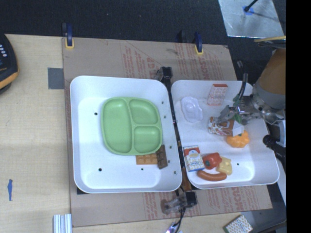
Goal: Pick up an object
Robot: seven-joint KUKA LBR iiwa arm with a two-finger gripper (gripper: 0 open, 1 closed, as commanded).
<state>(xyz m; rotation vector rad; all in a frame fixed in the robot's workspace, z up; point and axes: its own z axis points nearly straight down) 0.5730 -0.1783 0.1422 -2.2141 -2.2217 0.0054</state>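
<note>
- From my remote station I see the arm (272, 81) reaching in at 3 o'clock, its gripper (232, 114) low over the right bin (252, 176).
- I see the metal fingers (226, 113) splayed apart above a brown-and-white wrapped snack packet (219, 126); nothing sits between them, so the gripper is released and holds nothing.
- The packet lies near the right bin's centre, just beside an orange toy fruit (238, 140) at its 4 o'clock.
- A clear plastic cup (192, 108) lies at the packet's 10 o'clock, and a small red-and-white box (217, 93) rests towards the bin's 12 o'clock edge.
- Along the bin's 6 o'clock side I make out a small juice carton (193, 158), a red toy pepper (212, 160), a yellow toy piece (225, 166) and a toy sausage (210, 176), clustered close together.
- In the left bin (87, 174) a green divided plate (131, 125) sits near the centre, with a flat tan block (146, 159) and a dark brown block (162, 157) at its 5 o'clock, touching each other.
</note>
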